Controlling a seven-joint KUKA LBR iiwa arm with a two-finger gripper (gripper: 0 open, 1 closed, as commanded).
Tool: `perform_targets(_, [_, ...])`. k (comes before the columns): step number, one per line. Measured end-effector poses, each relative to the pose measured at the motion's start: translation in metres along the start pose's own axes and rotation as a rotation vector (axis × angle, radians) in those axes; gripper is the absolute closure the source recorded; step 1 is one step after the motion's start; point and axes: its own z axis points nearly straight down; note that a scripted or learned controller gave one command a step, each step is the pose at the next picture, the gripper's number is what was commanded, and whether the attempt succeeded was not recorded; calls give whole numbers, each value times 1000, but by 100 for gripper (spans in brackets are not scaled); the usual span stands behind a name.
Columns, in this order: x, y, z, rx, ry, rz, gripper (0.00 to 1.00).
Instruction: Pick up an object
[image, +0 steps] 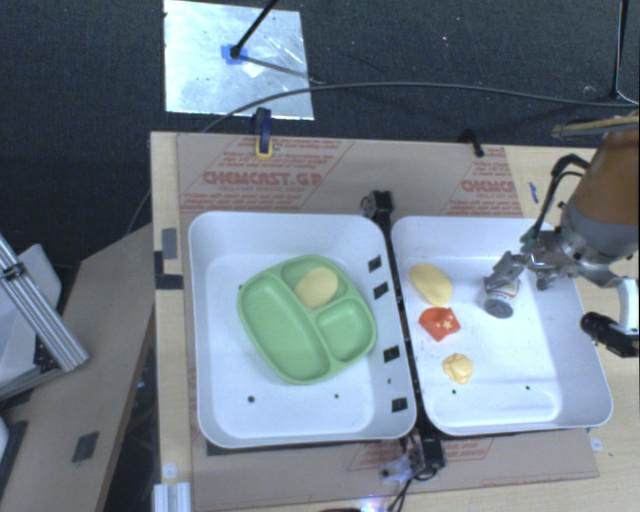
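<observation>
Cardboard-lined tabletop w/ two white bins. Left bin: green tray. Right bin: yellow piece, red block, small yellow bit. Pincer hovers low beside them; can't tell its gape. Approach step; next needs centring over one piece.

Dark carpeted floor surrounds the counter, whose brown board top bears red lettering. A shiny foil sheet lies on the floor beyond, black cables trailing across; an aluminium rail sits at left
</observation>
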Motion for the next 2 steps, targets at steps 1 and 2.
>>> perform_targets(1, [2,-1,42,0,0,0,0])
perform_targets(2, [1,1,28,-7,-2,0,100])
